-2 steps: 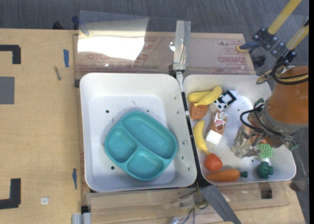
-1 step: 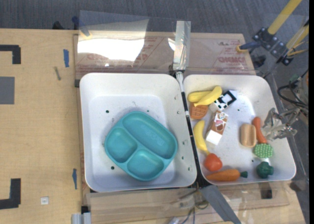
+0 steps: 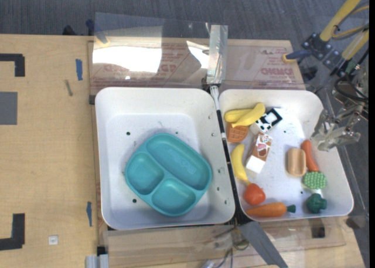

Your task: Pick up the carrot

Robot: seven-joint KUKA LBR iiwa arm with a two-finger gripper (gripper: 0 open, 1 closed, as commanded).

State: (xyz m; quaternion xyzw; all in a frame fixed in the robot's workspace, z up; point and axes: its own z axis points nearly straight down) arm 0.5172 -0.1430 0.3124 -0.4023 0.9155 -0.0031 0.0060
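Gripper point(image 3: 335, 134) sits at the right rim of the right bin point(image 3: 337, 170), a pale metallic shape hanging over the bin's edge, with cables and yellow struts behind it toward the upper right. Its outline is too blurred to say how it is set, and nothing can be made out within it.

Seen from the fixed camera above, the carrot point(image 3: 269, 209) lies along the near wall of the right bin — orange body roughly level, green tip pointing right. It is well apart from the gripper, down and to the left of it, with several other toys between the two.

Just above the carrot's left end rests a tomato point(image 3: 254, 193); to its right, in the near corner, stands a dark green broccoli point(image 3: 316, 203). A hot dog bun point(image 3: 296, 162) and a slim orange-red piece point(image 3: 309, 155) lie side by side nearer the gripper. A small milk carton point(image 3: 259, 153) is tilted in the bin's middle, with two bananas point(image 3: 245, 115) further left, one of them along the divider.

The left bin point(image 3: 111, 161) holds a teal divided plate point(image 3: 168, 173), set slightly askew.
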